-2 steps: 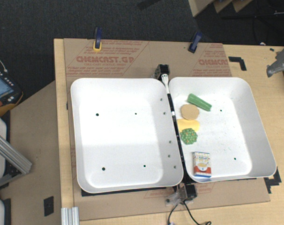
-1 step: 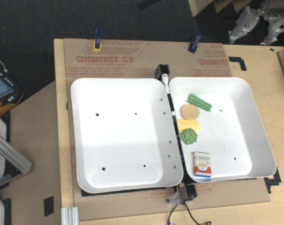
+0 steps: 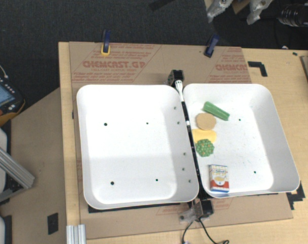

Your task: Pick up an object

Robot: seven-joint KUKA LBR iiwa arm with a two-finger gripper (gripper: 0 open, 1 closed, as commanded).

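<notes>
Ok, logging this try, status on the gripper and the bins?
Gripper up beyond the bins, fingers apart, holding nothing. Green block, tan disc, yellow piece, green ball, small carton in right bin. Nothing in the way.

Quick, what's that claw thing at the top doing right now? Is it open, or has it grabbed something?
Gripper: open, holding nothing, raised beyond the far edge of the right bin.

camera view: fixed overhead | slanted down | both bins (image 3: 88, 136) framed, mid-distance
</notes>
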